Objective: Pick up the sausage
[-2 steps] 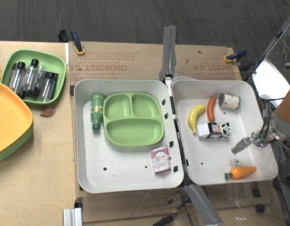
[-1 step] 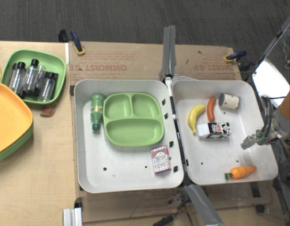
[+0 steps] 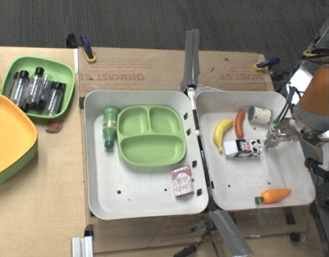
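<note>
We note the sausage (image 3: 239,123) in the right bin (image 3: 292,194), toward its far side, lying just right of the banana (image 3: 222,134) and just beyond the small printed carton (image 3: 245,147). Its long axis runs near-to-far, almost upright in the view. The gripper (image 3: 275,136) sits at the bin's right side, to the right of the sausage and slightly nearer; whether it is open or closed we cannot tell. We judge the coming move is a short travel left and a little farther, with the jaws closing across the sausage's width.
</note>
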`<action>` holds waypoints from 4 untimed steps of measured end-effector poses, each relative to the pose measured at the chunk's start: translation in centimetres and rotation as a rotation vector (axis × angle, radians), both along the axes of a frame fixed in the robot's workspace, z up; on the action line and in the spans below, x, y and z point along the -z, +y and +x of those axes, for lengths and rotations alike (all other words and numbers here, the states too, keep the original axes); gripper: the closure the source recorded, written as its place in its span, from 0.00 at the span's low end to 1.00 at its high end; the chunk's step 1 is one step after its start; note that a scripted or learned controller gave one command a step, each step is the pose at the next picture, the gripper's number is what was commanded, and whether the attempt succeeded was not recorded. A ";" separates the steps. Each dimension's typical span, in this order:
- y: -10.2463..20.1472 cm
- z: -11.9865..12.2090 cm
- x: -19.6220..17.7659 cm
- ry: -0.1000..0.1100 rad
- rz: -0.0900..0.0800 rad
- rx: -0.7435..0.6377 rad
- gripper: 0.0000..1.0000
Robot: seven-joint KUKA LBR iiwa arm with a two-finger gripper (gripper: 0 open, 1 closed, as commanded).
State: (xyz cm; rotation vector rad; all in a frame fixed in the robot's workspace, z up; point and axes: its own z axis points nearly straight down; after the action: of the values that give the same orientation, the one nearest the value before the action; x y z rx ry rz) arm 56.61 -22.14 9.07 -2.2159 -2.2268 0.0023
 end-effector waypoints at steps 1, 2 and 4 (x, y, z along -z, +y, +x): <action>0.5 9.3 -5.3 -0.002 -0.001 0.087 1.00; 1.0 4.5 -0.8 0.000 0.000 -0.088 1.00; 2.2 5.7 -0.1 -0.002 0.000 -0.178 1.00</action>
State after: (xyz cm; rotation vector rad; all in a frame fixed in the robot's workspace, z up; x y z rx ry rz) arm 62.32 -19.89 9.19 -2.0107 -2.4156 0.0010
